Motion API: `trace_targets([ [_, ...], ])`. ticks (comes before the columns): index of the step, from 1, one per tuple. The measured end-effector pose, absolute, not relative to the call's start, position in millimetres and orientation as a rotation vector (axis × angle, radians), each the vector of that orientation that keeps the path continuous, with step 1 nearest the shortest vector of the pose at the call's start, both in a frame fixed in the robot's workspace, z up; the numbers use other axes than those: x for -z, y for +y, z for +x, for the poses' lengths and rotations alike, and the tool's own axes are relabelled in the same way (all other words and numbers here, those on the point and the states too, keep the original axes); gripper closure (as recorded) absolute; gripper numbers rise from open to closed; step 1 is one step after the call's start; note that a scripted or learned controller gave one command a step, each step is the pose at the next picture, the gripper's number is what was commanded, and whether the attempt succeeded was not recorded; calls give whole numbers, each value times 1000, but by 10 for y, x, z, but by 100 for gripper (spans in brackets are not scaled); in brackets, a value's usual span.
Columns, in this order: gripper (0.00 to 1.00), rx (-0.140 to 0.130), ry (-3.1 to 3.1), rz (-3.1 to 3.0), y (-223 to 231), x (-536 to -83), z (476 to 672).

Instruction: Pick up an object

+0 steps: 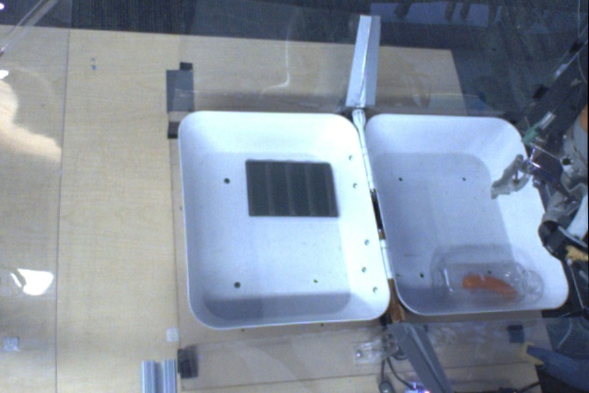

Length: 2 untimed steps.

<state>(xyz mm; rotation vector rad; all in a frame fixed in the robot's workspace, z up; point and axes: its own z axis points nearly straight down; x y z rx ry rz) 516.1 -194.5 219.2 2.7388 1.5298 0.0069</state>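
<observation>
We log tool point(512, 177) over right bin point(433, 143) rim, finger state can't tell, prob. staged above clear orange-filled object point(488, 283) w/ room to drop.

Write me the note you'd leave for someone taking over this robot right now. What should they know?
Gripper: at the right bin's right edge, above the floor, nothing seen between its fingers; open or shut is unclear.
Object: a clear plastic item with an orange part lies in the right bin's near right corner.
Left bin: holds a dark grated panel.
Done: no pick yet.
Left: descend on the clear item, grasp, lift.
</observation>
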Motion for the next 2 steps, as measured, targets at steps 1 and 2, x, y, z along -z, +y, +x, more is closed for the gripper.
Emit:
trace_targets([
  [1,0,-18,1664,2653,-1797,-893,4918],
  [2,0,-13,1910,2483,-1591,-893,5326],
])
